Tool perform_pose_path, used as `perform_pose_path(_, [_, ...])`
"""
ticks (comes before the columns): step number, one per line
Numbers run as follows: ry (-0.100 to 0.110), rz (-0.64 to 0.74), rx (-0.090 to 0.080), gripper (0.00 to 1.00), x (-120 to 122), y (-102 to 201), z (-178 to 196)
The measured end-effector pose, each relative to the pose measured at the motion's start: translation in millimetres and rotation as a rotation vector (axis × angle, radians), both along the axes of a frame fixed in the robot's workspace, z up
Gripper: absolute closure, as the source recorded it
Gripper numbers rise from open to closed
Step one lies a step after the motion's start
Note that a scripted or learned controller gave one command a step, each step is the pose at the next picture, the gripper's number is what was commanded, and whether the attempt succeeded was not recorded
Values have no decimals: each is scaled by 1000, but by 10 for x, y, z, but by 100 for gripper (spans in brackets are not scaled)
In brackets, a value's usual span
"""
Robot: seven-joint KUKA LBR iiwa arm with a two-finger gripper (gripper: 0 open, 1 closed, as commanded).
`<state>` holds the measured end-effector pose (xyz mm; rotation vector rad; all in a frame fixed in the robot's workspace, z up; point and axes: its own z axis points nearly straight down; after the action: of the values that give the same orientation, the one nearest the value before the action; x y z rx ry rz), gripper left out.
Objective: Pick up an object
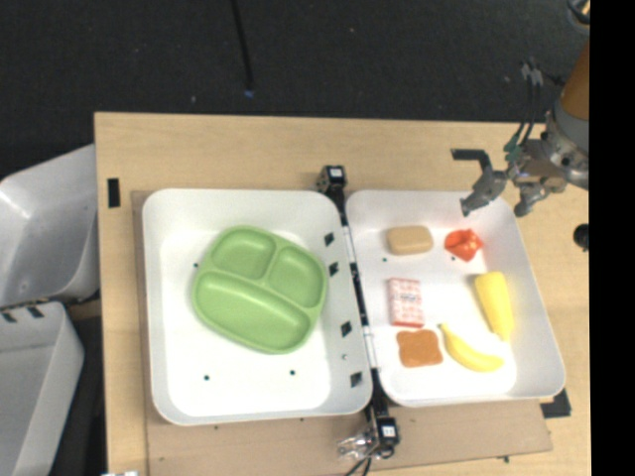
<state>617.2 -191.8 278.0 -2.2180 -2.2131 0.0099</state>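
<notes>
Above the right bin's (536, 296) far edge, the claw (501, 198) hangs with fingers apart, holding nothing, near the red object (463, 244).

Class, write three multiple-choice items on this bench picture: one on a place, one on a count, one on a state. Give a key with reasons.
1. Where does the green plate lie?
A. left bin
B. right bin
C. bare bench

2. How many things lie in the right bin?
A. three
B. four
C. six

3. How is the gripper?
A. gripping the banana
B. open, holding nothing
C. pressed on the plate

Key: 1 A, the plate fills the left bin. 2 C, six separate things lie there. 3 B, its fingers stand apart above the red thing.
</notes>
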Motion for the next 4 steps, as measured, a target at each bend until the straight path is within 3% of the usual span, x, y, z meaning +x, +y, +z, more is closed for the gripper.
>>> perform_pose_path(1, [-12,3,-2,0,20,4,73])
perform_pose_path(2, [-6,1,-3,0,10,-23,-561])
perform_pose_path(4, [-13,-4,-6,0,70,-70,-1670])
